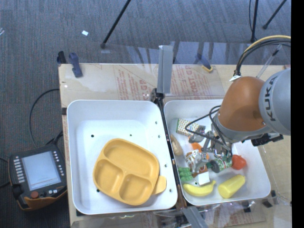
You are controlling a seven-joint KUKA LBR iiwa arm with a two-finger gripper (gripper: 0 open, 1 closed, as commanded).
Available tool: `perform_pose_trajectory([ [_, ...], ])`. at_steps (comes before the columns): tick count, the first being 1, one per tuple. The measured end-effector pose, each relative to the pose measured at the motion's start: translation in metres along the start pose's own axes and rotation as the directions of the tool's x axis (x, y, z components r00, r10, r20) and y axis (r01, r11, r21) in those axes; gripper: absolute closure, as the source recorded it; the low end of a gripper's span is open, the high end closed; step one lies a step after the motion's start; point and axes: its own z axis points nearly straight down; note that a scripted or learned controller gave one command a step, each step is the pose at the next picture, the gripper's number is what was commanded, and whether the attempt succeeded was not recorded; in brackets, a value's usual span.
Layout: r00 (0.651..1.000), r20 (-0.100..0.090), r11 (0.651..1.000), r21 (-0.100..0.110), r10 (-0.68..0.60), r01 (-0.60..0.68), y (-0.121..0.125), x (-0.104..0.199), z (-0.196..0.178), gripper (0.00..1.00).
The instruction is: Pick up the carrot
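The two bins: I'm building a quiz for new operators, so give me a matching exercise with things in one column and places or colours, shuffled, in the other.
Things:
1. yellow tray
2. banana
3. red tomato
4. gripper

Places:
A. right bin, near its front edge
B. left bin
C. right bin, just right of the gripper
D. over the middle of the right bin

Pairs: 1-B, 2-A, 3-C, 4-D

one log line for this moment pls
task: pick up carrot | end effector: low in right bin over toy pile | carrot: beside it, grasp unconfirmed | yellow tray: left bin
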Motion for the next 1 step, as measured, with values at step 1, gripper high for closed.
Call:
perform_pose_trajectory([
  [1,1.0,0.024,1.0,0.0,-0.003,0.003,0.0016,-0.0068,-0.0165,1.0],
])
